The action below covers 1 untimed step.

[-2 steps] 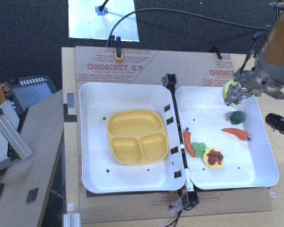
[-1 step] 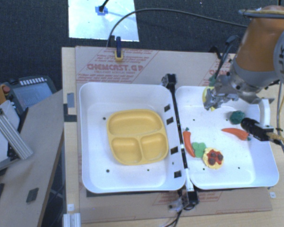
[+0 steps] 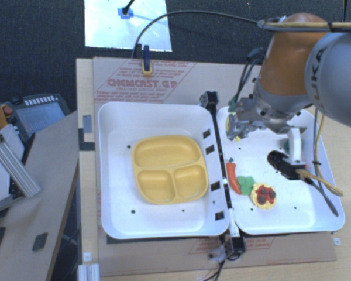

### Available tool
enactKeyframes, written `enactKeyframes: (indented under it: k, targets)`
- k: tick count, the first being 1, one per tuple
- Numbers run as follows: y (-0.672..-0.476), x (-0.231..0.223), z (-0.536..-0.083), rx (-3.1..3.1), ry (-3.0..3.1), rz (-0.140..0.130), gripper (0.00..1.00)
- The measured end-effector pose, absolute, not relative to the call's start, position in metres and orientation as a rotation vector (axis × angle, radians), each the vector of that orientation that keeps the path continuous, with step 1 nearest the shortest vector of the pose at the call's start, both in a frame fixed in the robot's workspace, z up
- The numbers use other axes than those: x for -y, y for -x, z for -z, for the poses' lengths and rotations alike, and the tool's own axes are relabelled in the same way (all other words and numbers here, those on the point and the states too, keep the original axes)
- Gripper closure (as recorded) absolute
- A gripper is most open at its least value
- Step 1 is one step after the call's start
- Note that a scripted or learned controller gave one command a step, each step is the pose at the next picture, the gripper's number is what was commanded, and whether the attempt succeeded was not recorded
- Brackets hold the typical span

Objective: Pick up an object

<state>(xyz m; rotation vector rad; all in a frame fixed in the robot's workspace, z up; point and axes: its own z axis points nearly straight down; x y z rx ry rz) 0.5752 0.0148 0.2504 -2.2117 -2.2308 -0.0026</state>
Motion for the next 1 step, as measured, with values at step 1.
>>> enactKeyframes:
  k: [1]
  targets:
    - [-0.5844,-0.0736,-0.2435,2.231,2.213,0.003,1.00]
